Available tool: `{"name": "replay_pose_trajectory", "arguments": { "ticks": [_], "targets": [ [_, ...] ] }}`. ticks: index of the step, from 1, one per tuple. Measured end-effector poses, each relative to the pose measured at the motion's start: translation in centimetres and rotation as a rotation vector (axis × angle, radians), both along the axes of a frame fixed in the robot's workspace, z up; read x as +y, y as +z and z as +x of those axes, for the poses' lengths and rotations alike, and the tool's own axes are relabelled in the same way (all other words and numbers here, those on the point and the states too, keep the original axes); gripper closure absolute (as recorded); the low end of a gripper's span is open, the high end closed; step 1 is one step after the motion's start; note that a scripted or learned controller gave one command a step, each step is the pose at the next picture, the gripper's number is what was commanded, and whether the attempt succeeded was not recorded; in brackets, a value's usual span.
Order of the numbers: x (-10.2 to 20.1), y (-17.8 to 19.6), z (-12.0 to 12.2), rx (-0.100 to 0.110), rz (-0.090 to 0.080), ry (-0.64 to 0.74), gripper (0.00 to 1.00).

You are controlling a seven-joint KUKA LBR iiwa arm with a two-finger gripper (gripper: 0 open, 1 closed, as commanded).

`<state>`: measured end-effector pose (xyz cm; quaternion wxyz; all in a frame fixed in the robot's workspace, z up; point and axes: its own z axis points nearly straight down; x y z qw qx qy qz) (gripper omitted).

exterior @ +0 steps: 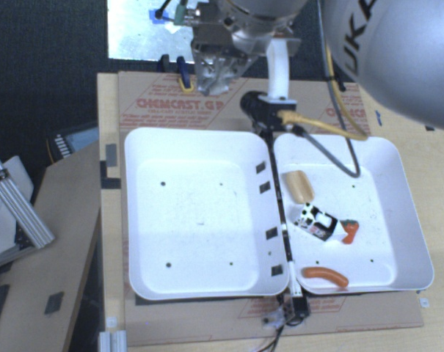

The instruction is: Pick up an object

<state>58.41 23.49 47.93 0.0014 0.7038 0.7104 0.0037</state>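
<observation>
Four small things lie in the right bin (398,196). A tan, bread-like piece (299,185) rests near the divider. Below it sits a black-and-white block (315,221), with a small orange-red piece (349,230) just to its right. An orange sausage-shaped thing (325,276) lies by the front rim. My gripper (210,79) hangs high over the cardboard behind the left bin (141,196), well away from all of them, and I see nothing in it.
A cardboard sheet (155,101) lies under both bins. A bright metal plate (141,20) lies behind it. Aluminium framing (16,204) stands at the left. A grey cable (332,152) loops over the back of the right bin.
</observation>
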Motion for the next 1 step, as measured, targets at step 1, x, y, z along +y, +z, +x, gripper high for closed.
{"name": "replay_pose_trajectory", "arguments": {
  "ticks": [1],
  "targets": [
    [0.02,1.1,0.03,-0.002,0.001,0.004,1.0]
  ]
}}
